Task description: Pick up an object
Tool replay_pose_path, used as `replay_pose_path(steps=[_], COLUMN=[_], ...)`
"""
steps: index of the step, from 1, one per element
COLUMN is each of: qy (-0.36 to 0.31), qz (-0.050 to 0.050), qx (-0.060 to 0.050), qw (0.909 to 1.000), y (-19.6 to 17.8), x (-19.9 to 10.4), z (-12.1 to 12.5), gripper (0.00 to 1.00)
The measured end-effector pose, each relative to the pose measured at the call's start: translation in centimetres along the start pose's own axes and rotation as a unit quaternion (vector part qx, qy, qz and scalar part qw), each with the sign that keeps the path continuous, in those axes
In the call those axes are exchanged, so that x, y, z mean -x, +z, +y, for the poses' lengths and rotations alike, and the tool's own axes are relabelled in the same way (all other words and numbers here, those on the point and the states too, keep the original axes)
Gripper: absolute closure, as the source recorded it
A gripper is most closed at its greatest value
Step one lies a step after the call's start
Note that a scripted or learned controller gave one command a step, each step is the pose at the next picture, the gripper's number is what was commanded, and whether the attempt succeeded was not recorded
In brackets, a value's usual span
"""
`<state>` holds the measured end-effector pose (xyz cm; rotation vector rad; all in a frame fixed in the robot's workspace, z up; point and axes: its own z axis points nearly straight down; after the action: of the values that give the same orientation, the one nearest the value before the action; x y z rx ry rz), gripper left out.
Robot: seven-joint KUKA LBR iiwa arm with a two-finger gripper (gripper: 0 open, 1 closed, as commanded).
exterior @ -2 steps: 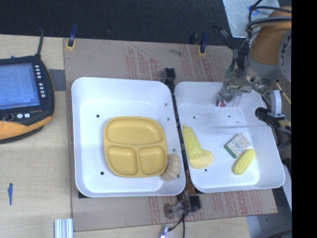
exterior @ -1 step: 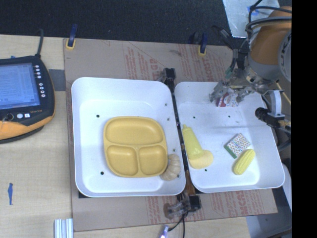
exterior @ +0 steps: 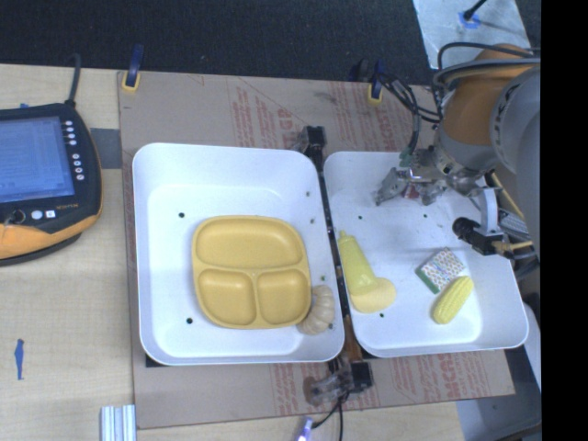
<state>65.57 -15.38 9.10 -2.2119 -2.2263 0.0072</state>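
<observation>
Approach step: gripper (exterior: 404,184) sits at the upper part of the right white bin (exterior: 501,338), fingers spread open and empty. Yellow toy corn cob (exterior: 452,299) lies lower right; next move needs travel there and descent.

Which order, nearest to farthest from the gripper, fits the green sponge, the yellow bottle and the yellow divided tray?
Measured from the gripper, high in the right bin:
1. Green sponge, right bin, below the gripper.
2. Yellow bottle, right bin's left edge; nearly as close.
3. Yellow divided tray, left bin, plainly farthest.
</observation>
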Motion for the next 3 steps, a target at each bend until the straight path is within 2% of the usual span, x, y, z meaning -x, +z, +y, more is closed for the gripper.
replay_pose_path(steps=[2,3], qy=[-0.001,0.002], qz=[0.0,0.0], qx=[-0.001,0.002], qw=[1.0,1.0], y=[-0.1,-0.1], x=[-4.6,0.3], z=[0.0,0.1], gripper=[0.0,0.0])
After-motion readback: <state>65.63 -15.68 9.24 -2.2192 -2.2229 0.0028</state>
